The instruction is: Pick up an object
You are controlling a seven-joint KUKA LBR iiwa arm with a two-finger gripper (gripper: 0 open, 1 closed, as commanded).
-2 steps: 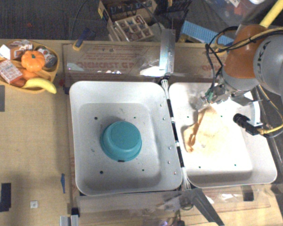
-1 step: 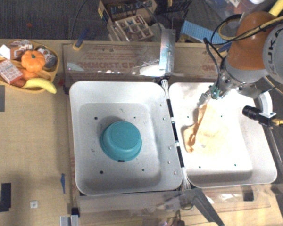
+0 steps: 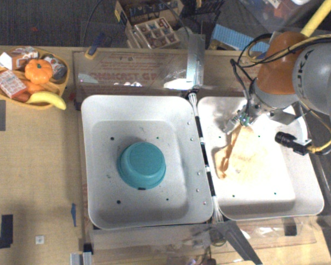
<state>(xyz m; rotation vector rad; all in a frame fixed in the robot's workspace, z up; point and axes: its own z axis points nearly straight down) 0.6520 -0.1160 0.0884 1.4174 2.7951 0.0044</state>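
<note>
over the right bin (image 3: 276,200) hangs the gripper (image 3: 244,118), near the bin's upper left part, at the end of the grey arm (image 3: 314,76) with its orange band. a tan spatula (image 3: 228,153) lies or hangs slantwise just below it, top end at the gripper, lower end toward the bin's left wall; whether the fingers are open or closed on it, i cannot tell, since they are too small and blurred. left bin (image 3: 99,203) carries a teal bowl (image 3: 142,164), upside down, near its middle. on the table's far left corner sits a basket (image 3: 0,87) with a banana (image 3: 47,99) and a small pumpkin (image 3: 38,70).
</note>
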